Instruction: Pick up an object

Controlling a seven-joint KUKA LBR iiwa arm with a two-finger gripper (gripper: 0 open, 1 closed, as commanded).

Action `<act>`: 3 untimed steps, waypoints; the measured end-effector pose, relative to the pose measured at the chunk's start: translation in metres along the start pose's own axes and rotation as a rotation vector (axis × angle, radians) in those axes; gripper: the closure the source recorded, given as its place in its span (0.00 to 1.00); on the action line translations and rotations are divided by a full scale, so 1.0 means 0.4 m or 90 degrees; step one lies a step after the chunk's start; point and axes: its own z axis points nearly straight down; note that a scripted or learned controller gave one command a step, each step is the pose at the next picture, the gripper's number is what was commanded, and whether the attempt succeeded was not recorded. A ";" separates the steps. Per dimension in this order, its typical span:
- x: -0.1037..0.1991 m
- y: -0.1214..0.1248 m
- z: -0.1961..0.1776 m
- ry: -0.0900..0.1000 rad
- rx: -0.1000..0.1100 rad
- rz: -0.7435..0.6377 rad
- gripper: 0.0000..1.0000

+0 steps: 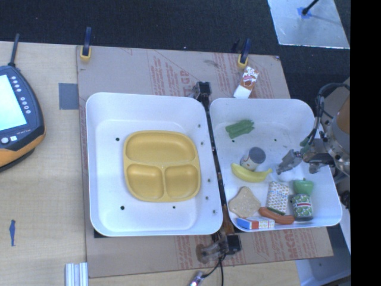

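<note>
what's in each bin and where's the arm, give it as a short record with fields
left bin: yellow divided tray
right bin: green block, small can, banana, bread slice, jar, hot dog
gripper: low over the right bin's right side, beside the banana
outside bins: small bottle on the board behind the right bin

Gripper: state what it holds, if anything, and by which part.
Cannot be told. The gripper sits low in the right bin, just right of the banana, but no object shows between its fingers.
</note>
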 end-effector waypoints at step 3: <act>0.079 0.277 0.277 0.000 -0.001 0.001 0.00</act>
